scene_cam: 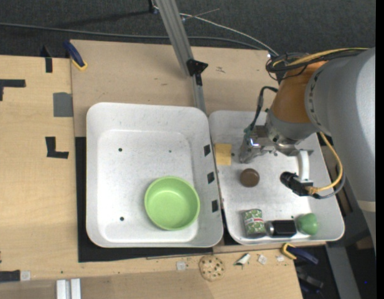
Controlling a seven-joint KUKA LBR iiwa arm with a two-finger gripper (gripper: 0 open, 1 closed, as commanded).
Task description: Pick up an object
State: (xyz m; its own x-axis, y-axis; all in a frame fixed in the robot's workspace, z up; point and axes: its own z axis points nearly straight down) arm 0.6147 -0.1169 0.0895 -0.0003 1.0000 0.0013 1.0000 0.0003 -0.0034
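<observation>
a small round brown object (249, 178) lies free in the middle of the right shallow white bin (232, 124), just near of the metal two-finger gripper (246, 156), whose finger state i cannot tell, with a yellow block (223, 154) to its left and a green plastic bowl (172, 203) in the left white bin (117, 120).

A lime-green bowl (172, 202), a brown ball (249, 177), a pale-yellow block (223, 154).

The bulky, smooth grey robot arm (350, 123) carries an orange band (291, 101) above its wrist, thin black and yellow cables (332, 182) looping beside it, ending in a small metallic pincer (249, 151).
</observation>
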